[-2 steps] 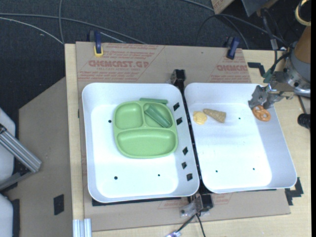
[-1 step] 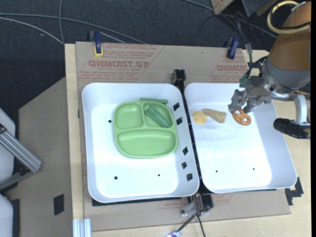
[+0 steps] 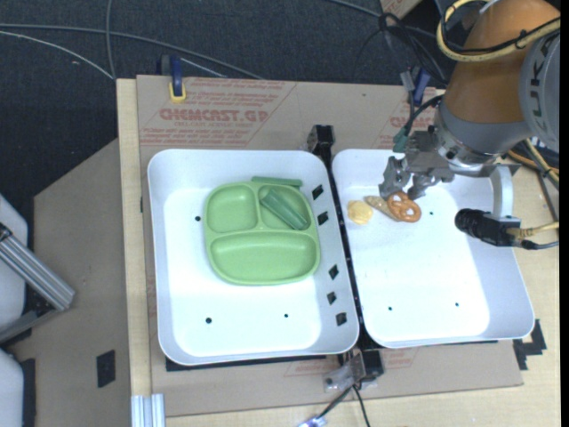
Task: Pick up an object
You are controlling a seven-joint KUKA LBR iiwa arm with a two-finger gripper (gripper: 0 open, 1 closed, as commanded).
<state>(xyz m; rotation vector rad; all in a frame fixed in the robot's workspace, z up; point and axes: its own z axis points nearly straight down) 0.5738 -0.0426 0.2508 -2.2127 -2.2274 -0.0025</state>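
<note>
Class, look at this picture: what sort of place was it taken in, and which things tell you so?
Most likely a robotics lab test bench. A robot arm reaches over two white bins set on a board, loose cables trail across the floor, and a green divided plate serves as a practice item.

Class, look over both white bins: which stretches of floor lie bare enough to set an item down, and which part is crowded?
Right bin: the whole near half is bare, below the pretzel and yellow piece. Its far-left corner is crowded, with the gripper over those items. Left bin: a bare strip runs along the near edge, below the green divided plate, and a narrower one to its left.
</note>
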